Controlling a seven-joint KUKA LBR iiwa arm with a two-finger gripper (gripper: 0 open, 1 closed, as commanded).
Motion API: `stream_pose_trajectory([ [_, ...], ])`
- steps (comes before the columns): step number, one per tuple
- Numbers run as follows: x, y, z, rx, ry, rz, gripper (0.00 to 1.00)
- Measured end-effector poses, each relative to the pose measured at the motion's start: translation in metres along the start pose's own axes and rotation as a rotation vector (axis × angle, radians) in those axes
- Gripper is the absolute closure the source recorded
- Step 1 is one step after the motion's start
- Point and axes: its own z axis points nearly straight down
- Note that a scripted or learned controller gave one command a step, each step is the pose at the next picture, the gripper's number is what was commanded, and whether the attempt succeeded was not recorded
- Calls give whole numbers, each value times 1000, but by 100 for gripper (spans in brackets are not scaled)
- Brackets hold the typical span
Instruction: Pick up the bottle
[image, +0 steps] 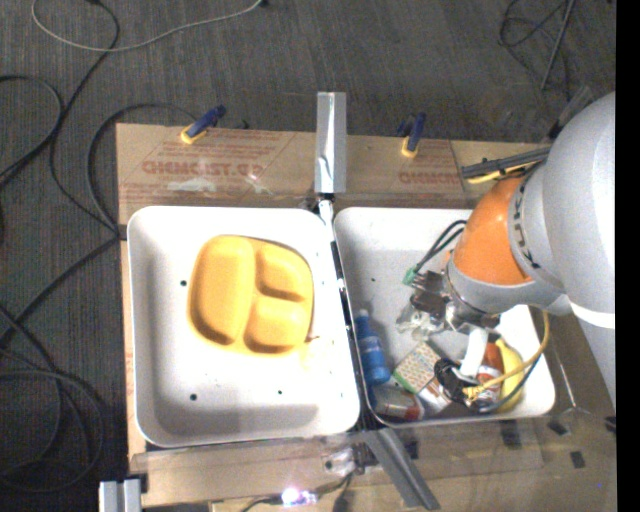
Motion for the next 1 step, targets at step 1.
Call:
stream_pose_trajectory([
  [1, 0, 0, 0, 0, 0, 0, 0],
])
